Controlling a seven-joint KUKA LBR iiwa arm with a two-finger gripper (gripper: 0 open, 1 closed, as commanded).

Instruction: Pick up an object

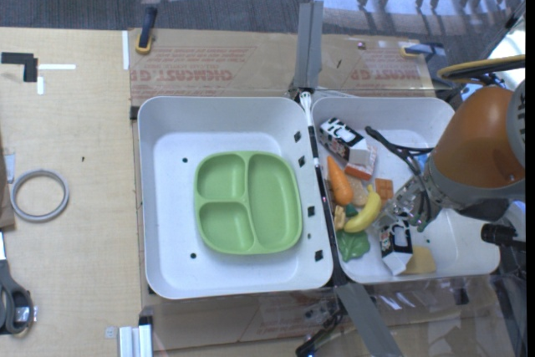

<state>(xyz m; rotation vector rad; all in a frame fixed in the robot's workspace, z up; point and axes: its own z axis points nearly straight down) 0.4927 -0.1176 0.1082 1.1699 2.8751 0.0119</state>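
The right bin [451,262] holds a heap of toy food along its left side: a yellow banana [365,211], an orange carrot [338,180], a green leafy piece [353,244], a small box with a red and white label [360,161] and a black and white packet [338,131]. My gripper [410,207] hangs low in this bin, just right of the banana and above a black and white carton [399,242]. The arm's orange band [481,142] sits above it.
The left bin [163,205] holds a green three-compartment plate [248,202]. A tan wedge [422,262] lies near the right bin's front. A roll of tape [37,195] rests on the wooden bench at the left. A metal divider [308,46] stands behind the bins.
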